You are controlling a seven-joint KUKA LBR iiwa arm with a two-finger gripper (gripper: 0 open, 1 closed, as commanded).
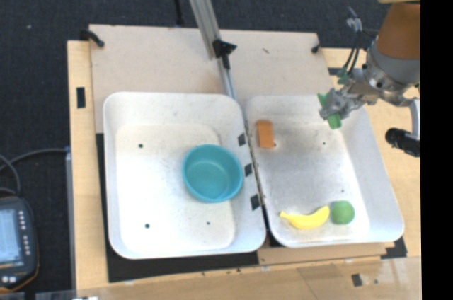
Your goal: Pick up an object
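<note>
An orange block (265, 134) lies in the right bin (368, 171), well left of the gripper (331, 110); whether the gripper is open or closed cannot be told.

Right bin (368, 171): orange block (265, 134) near the left wall; yellow banana (306, 218) and green ball (342, 212) placed together at the near edge. Left bin (127, 150): teal bowl (212, 173), upright.

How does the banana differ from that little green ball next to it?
The banana is yellow; the ball is green. The banana is long and curved, lying flat, while the ball is round and compact. The banana reaches further across the bin than the ball. Both lie side by side, touching or nearly so, near the front edge of the right bin, away from the tool.
</note>
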